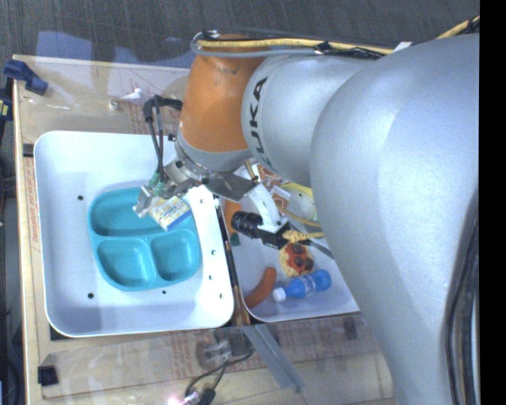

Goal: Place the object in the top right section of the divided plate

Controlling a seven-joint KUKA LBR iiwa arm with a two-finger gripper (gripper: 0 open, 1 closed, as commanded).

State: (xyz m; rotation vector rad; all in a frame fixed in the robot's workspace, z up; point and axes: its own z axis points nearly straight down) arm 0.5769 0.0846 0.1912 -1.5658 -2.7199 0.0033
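While the gripper (162, 199) pinches a small packet (170, 213) over the blue divided plate (143, 243), release should wait until it sits squarely above the plate's upper right section.

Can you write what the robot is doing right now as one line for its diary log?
tool: above blue divided plate, upper right part | small packet: at tool tip, grip unclear | plate: in left bin | right bin: hot dog, bottle

Robot lab, KUKA arm (363, 142), 2 bins (51, 226)
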